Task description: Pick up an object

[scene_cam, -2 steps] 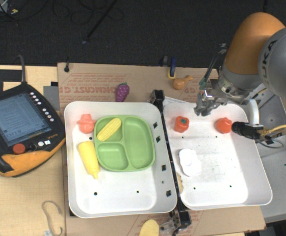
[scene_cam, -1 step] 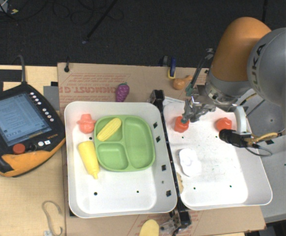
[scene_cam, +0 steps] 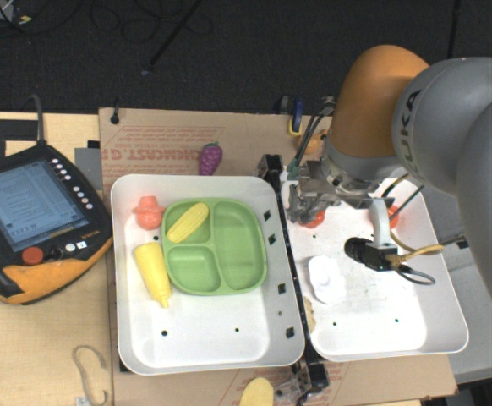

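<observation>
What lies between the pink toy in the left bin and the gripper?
In the camera view, the green plate, with a corn cob in its upper-left compartment, lies between the pink toy and the gripper, then the bins' adjoining walls.

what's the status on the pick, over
Arm's pincer down in right bin, near its left wall. Red object just beneath it, not seen held. White object nearby, apart, not blocking.

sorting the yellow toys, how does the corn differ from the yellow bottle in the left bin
The corn lies inside the green tray's upper-left compartment; the yellow bottle lies on the left bin's floor beside the tray's left edge. The corn is shorter; the bottle is longer and tapers to a tip. Both are yellow and lying down.
</observation>
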`<move>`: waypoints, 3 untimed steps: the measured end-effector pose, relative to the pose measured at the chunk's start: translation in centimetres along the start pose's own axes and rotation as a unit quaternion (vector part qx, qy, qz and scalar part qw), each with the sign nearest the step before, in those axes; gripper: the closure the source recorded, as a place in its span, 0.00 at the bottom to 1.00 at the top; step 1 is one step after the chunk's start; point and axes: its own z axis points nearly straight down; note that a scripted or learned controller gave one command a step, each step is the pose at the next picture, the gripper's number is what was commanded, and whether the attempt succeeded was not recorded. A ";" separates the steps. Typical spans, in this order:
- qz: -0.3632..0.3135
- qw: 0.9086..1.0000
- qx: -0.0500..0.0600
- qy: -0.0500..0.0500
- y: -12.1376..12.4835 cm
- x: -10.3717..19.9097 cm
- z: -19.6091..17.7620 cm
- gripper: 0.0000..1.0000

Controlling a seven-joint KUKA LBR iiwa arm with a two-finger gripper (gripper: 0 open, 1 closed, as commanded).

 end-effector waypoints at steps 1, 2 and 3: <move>0.000 1.000 -0.002 0.000 0.3 4.3 -1.4 1.00; 0.003 1.000 -0.001 0.000 -0.3 4.0 -1.7 1.00; 0.004 1.000 0.000 -0.001 -1.4 4.2 -0.8 1.00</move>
